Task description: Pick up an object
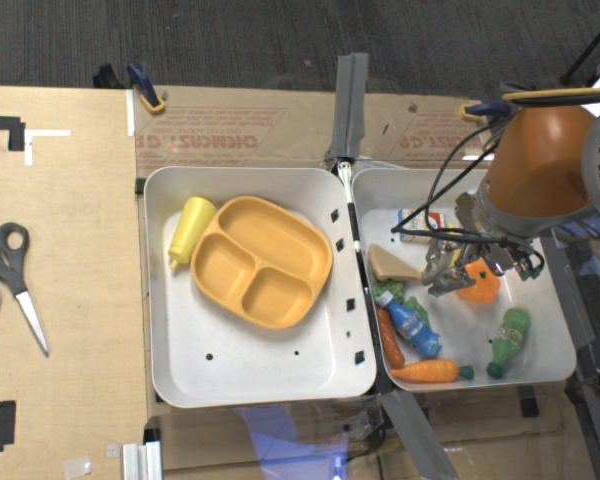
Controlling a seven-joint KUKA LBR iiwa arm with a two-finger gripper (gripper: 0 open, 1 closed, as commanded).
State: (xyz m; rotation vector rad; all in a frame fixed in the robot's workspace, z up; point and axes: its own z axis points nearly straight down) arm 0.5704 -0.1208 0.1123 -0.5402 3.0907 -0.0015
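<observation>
A small, round orange object point(482, 286) lies under the gripper point(458, 273).

yellow tray point(260, 263), blue bottle point(416, 328), green bottle point(508, 340), perhaps orange carrot point(426, 371).

dark carpet floor point(280, 18), tan bench point(60, 298)

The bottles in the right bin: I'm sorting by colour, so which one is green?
The green bottle lying near the right bin's front right corner. The other, blue bottle lies further left, beside the carrot.
</observation>
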